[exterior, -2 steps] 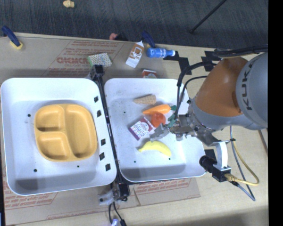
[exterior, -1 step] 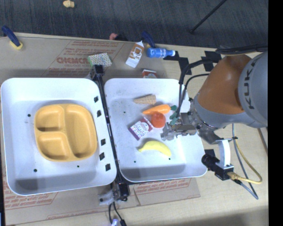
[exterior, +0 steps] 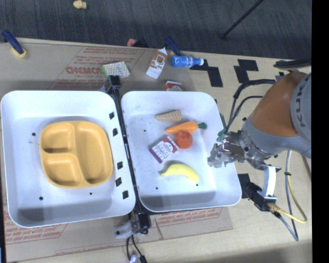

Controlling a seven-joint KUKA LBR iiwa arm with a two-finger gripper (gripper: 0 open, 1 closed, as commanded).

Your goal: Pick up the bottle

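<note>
Bottle first: the small blue plastic bottle (exterior: 185,61) lies on its side on the brown cardboard bench top (exterior: 71,64), outside both bins, just past the far rim of the right white bin (exterior: 225,147). From the middle of that bin it sits at about twelve o'clock. Its long side runs from nine o'clock to three o'clock, with what looks like the cap end toward three.

The grey arm with the orange band (exterior: 279,114) reaches in from the right. Its metal gripper (exterior: 218,153) hangs over the right rim of the right bin. I cannot tell how it is set, because it is small and dark from here. I see nothing held in it.

From the gripper, the bottle lies at about eleven o'clock, well apart. So I think the arm must travel up and a little left, right out of the bin, before it can go down on the bottle. Grabbing across the short side looks best.

Inside the right bin are a tan cone (exterior: 169,115), an orange toy carrot (exterior: 182,127), a red round toy (exterior: 185,140), a purple packet (exterior: 163,148) and a yellow toy banana (exterior: 180,172). The left white bin (exterior: 16,147) holds a yellow divided plate (exterior: 75,152).
</note>
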